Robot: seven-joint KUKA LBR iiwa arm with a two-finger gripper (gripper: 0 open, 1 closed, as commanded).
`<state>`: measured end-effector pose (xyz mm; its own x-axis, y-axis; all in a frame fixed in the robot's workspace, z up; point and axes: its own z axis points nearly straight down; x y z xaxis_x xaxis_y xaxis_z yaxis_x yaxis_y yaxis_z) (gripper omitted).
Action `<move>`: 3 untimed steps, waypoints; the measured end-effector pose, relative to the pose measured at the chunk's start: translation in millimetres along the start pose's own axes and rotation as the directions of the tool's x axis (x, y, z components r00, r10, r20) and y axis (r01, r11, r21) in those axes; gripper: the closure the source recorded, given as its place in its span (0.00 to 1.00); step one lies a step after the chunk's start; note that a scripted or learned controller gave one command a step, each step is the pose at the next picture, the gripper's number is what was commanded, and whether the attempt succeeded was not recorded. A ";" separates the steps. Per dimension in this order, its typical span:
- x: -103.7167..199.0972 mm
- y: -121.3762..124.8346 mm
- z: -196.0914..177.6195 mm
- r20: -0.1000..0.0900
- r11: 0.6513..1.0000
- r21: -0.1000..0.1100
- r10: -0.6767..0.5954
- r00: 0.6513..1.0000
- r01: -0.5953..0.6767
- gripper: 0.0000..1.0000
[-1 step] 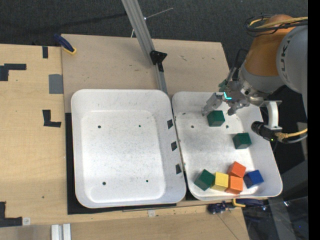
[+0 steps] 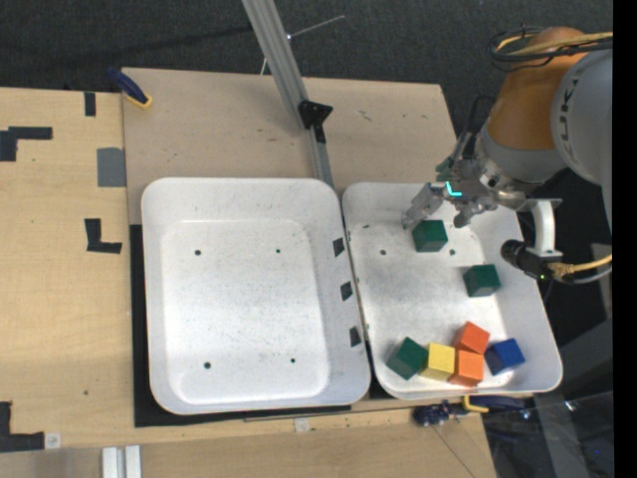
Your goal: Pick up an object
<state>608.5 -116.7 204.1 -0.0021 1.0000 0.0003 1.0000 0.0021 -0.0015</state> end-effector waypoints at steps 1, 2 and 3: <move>5.8 -4.0 63.4 0.000 1.000 0.007 0.001 1.000 -0.001 0.00; 6.5 -5.5 115.9 0.001 1.000 0.005 0.001 1.000 -0.001 0.00; 7.6 -4.4 102.9 0.000 1.000 0.001 -0.001 1.000 0.001 1.00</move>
<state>603.9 -109.1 101.1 -0.0030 1.0000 0.0005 1.0000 0.0030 -0.0029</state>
